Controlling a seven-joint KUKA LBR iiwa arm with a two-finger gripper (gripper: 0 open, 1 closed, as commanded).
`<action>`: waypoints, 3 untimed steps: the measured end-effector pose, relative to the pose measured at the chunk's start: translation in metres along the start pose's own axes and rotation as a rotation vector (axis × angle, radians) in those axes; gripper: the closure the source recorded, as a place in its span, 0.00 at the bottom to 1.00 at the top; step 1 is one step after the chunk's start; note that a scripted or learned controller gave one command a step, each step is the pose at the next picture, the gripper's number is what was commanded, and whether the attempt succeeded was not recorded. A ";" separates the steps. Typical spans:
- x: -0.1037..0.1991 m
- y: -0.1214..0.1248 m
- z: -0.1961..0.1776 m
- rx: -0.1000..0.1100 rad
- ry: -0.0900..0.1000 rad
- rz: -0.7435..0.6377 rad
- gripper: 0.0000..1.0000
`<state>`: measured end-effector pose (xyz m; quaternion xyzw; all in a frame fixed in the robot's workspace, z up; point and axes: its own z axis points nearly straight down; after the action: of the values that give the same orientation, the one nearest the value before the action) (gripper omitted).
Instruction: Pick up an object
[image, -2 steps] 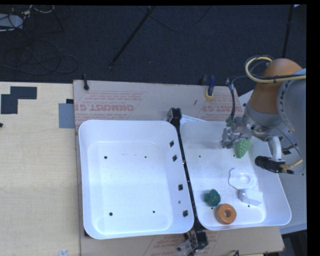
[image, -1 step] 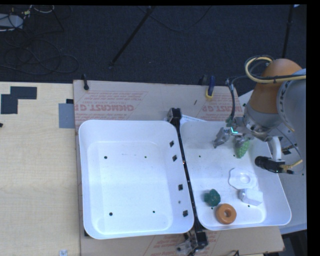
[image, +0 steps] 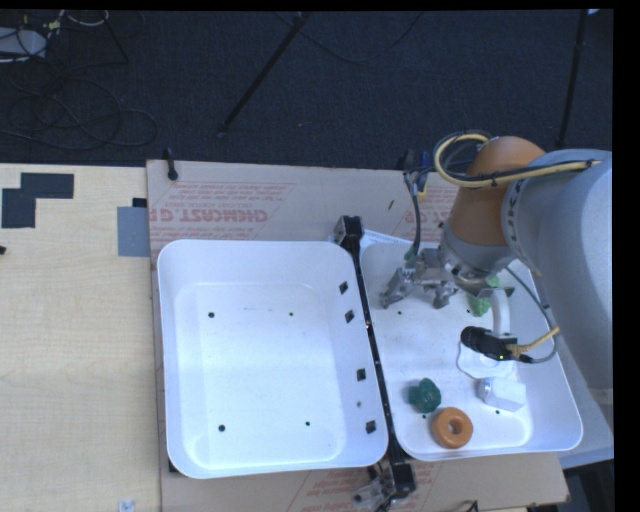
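You have two bins on the tabletop (image: 80, 330): left bin (image: 172, 300), and right bin (image: 562, 420) with one green lump (image: 425, 394), one orange ring (image: 441, 429) and one white block (image: 503, 393). The tool (image: 418, 296) is over the right bin, open and gripping nothing.

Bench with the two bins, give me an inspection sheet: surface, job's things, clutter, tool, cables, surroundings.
Surface: left bin and right bin, both white and shallow, side by side on a cardboard sheet with red print.
Job's things: orange ring and dark green lump, close together in the near part of the right bin.
Clutter: nothing seen.
Tool: tool over the far part of the right bin, apart from the ring and the lump; nothing seen in it.
Cables: yellow cable looped at the wrist; dark cables on the floor.
Surroundings: wooden bench top at left, dark floor behind.
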<state>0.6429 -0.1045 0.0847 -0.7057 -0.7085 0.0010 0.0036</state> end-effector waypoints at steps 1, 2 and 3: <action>0.054 0.003 -0.110 -0.015 -0.002 -0.002 0.00; 0.022 -0.002 -0.001 0.006 -0.004 0.007 0.00; 0.022 0.000 -0.018 -0.001 -0.003 0.006 1.00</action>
<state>0.6430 -0.0826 0.1024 -0.7079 -0.7063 0.0017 0.0018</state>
